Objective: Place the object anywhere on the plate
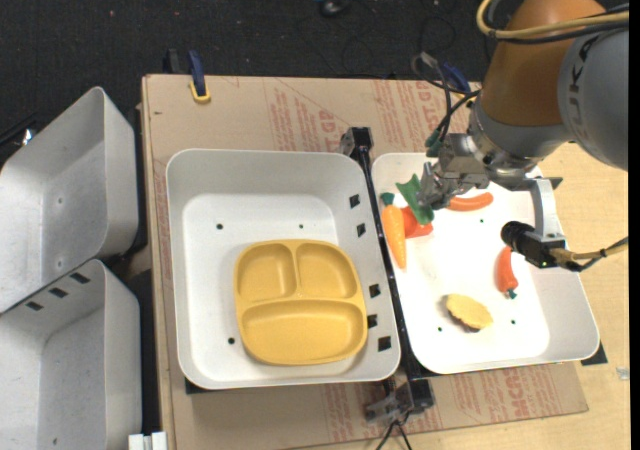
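Yellow plate (300, 315) sits bare in the left bin (190, 238). The gripper (432, 196) hovers low over the carrot (396, 234) and strawberry (416, 219) in the right bin (560, 338); I can't tell its grip. Nothing delivered yet; pick and carry remain.

The plate (300, 313) is yellow plastic with rounded corners, split into three compartments: two smaller ones at the far side and one wide one at the near side. It lies flat in the left bin (200, 238), toward that bin's near right part, with nothing in it.

In the right bin (570, 328) lie a carrot (395, 234) along the left wall, a small red pepper (507, 271), a red sausage (470, 202) and a pale yellow flat food piece (468, 312), each apart from the others.
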{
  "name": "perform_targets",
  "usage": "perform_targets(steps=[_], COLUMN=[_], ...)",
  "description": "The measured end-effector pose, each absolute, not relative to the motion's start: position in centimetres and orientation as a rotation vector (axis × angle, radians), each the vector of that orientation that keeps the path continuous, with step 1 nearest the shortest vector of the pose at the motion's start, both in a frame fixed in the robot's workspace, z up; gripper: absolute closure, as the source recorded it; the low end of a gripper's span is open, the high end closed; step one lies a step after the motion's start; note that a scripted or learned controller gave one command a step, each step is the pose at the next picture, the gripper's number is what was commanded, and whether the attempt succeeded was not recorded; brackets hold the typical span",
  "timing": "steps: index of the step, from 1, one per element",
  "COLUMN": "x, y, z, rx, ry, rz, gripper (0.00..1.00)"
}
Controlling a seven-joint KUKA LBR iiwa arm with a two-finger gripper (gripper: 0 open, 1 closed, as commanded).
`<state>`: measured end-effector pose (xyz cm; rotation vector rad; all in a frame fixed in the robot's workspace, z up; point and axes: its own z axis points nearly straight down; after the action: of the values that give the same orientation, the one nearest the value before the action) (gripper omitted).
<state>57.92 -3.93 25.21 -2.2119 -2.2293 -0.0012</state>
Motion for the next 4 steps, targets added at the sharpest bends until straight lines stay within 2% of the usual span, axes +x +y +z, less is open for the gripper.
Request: perform_targets(steps=[2,3,4], x=[58.0,58.1,58.0], y=[8.1,11.8,10.8], z=[23.5,23.5,22.6], rx=[-2.212,-2.214,-2.223], ry=[-2.229,-2.229,-2.22], rz=[0.0,-0.001,0.003], gripper=[1.0,1.0,1.0])
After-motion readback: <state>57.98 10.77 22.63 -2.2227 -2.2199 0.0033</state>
